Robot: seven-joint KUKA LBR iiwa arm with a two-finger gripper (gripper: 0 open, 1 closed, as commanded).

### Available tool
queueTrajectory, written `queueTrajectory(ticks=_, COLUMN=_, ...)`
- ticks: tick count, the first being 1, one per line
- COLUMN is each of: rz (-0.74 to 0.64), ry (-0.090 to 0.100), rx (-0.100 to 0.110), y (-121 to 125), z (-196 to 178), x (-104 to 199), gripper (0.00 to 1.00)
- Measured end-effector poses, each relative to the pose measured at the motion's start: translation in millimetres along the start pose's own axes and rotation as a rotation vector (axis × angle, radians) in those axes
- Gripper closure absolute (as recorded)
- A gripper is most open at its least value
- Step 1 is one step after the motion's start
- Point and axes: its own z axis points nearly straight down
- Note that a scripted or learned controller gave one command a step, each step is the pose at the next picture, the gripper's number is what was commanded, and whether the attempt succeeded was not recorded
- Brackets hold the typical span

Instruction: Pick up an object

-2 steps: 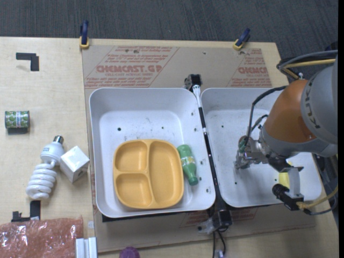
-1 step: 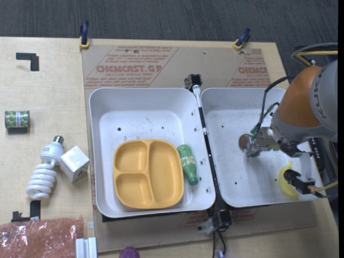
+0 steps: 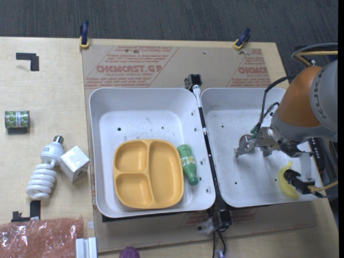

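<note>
A: Two white bins sit side by side on the surface. The left bin (image 3: 102,117) holds a yellow divided tray (image 3: 149,173) with a green bottle (image 3: 187,164) lying just beside its right edge. The right bin (image 3: 226,122) holds a yellow object (image 3: 287,183) near its lower right corner.

B: Where is the gripper (image 3: 243,145)?

A: Low over the right bin's floor, reaching in from the right. Its fingers look closed or nearly so, with nothing visible between them. Nothing is picked up yet, I judge.

B: And the orientation of the candidates?

A: The bottle's long axis runs roughly up-down in the camera view, cap toward the lower right. The yellow object looks curved; its direction is unclear.
</note>
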Motion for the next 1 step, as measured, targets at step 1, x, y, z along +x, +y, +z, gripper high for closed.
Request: queueTrajectory(ticks=1, rz=-0.001, ry=-0.001, rx=-0.001, y=0.7, z=-9.8, x=-0.4, gripper=1.0)
